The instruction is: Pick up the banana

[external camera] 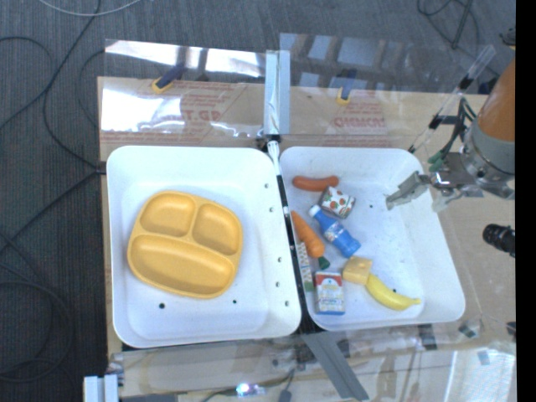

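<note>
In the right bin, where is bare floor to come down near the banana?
Bare floor lies in the right bin, between the tool and the banana. Crowded leftward: cheese wedge, juice carton, blue bottle.

Grey arm (494, 153) enters from right, orange band above wrist; gripper (408, 189) points left, slightly downward, one finger visible.

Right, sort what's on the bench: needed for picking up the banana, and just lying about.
Needed: banana, gripper.

Lying about: sausage, carrot, blue bottle, small carton, cheese block, patterned box, yellow divided plate.
</note>
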### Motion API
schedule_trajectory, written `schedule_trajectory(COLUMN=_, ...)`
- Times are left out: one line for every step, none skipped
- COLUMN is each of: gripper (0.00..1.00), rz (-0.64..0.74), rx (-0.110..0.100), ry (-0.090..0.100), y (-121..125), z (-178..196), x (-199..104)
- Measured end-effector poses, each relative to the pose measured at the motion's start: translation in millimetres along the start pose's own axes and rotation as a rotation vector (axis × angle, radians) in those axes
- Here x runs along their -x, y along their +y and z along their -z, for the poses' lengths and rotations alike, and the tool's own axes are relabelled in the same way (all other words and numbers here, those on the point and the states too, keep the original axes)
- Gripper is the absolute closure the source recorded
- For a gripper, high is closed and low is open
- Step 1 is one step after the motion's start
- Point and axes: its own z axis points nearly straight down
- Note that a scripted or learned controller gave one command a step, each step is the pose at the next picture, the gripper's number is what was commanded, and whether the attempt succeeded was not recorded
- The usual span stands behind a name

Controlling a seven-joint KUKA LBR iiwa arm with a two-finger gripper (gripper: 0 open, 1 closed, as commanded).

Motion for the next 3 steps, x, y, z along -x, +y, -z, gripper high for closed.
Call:
schedule_trajectory(gripper=0.0, rz=0.0, rx=0.0, ry=0.0, y=0, z=0, x=0)
schedule_trajectory(gripper=0.0, rz=-0.118, rx=-0.001, ry=0.001, y=-59, z=-120, x=10)
schedule_trajectory(gripper=0.0, rz=0.244, rx=0.024, ry=-0.012, y=-51, z=-162, x=14)
